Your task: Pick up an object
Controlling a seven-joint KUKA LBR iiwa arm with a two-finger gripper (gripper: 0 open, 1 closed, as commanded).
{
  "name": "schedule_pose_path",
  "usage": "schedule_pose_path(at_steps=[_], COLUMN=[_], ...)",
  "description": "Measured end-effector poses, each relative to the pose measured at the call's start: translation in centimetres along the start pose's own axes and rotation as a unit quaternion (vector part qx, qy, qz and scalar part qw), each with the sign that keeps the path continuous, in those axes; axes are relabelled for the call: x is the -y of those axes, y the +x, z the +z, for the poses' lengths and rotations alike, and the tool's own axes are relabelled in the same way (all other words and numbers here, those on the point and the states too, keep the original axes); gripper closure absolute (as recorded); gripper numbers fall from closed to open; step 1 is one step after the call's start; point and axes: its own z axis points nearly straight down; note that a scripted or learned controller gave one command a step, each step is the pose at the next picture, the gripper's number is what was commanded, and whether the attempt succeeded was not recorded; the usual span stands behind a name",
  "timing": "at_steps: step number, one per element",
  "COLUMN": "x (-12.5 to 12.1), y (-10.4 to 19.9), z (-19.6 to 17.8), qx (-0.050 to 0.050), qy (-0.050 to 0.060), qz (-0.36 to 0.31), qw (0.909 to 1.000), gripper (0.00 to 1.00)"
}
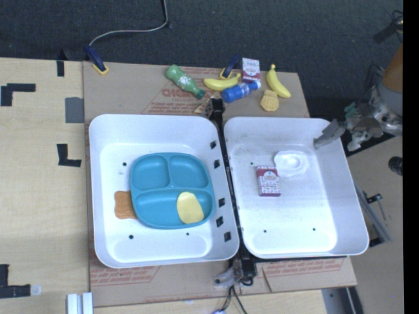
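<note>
A small dark red box (268, 180) lies in the right bin (327, 227), near its middle. Just to the box's upper right sits a white round object (290, 163). In the left bin (111, 149), a blue divided plate (163, 182) carries a yellow oval piece (190, 208). An orange flat piece (122, 205) pokes out from under the plate's left edge. My gripper (340, 131) hangs over the right bin's far right rim, apart from the white object and with nothing visibly in it.
On the cardboard behind the bins lie a green bottle (184, 81), two yellow bananas (221, 82) (277, 82), a blue bottle (237, 92), a small red and white box (251, 67) and a yellow chunk (269, 101). Clamps (216, 106) join the bins.
</note>
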Motion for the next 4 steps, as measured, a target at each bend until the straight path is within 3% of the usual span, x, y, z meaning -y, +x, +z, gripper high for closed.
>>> schedule_pose_path(at_steps=[1,2,3,4], x=[-2.6,-1.0,1.1,1.1], y=[5.5,10.5,12.3,12.3], z=[5.8,14.2,15.4,14.4], qx=[-0.001,-0.001,0.001,0.001], qy=[0.001,0.002,-0.003,-0.003], qz=[-0.001,-0.001,0.000,0.000], qw=[1.0000,1.0000,1.0000,1.0000], gripper=[0.00,0.00,0.00,1.00])
